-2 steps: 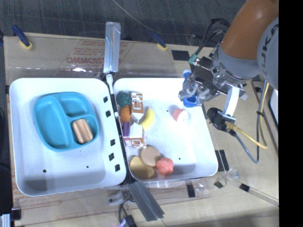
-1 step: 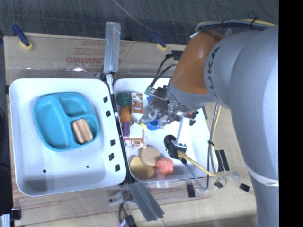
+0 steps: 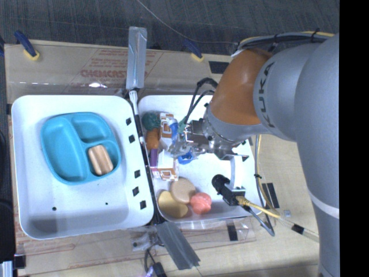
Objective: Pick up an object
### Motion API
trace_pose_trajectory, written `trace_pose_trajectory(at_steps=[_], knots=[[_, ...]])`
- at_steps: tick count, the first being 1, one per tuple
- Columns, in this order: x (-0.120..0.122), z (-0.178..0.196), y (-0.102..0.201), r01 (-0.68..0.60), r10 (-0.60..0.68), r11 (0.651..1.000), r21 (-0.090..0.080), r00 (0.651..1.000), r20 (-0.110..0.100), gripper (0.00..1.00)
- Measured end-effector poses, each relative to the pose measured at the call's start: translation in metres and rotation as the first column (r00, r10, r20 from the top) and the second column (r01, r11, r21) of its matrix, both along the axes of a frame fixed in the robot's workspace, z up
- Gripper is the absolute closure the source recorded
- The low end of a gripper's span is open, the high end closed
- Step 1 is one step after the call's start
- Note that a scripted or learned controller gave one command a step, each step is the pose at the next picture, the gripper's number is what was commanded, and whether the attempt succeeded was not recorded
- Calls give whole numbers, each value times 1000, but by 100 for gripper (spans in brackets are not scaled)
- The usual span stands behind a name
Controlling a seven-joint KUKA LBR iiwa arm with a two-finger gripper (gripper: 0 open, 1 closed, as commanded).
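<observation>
While two white bins [image 3: 23, 172] share cardboard-lined bench [image 3: 86, 68] — dark floor [image 3: 69, 4] behind.

This is a robotics lab or test cell. At three o'clock a grey industrial arm [image 3: 300, 91] with an orange band reaches over a bench covered in printed cardboard [image 3: 98, 68], held by blue clamps [image 3: 26, 44] at ten o'clock. Two white bins [image 3: 34, 212] sit side by side at centre, loose cables [image 3: 193, 105] run across, and dark carpet [image 3: 69, 4] lies at twelve o'clock.
</observation>
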State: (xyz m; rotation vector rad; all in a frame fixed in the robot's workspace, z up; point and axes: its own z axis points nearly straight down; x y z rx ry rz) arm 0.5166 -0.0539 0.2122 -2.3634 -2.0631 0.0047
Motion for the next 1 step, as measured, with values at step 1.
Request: trace_pose_trajectory(at_steps=[1], knots=[[23, 78, -7, -312, 312, 950, -2, 950, 6, 100]])
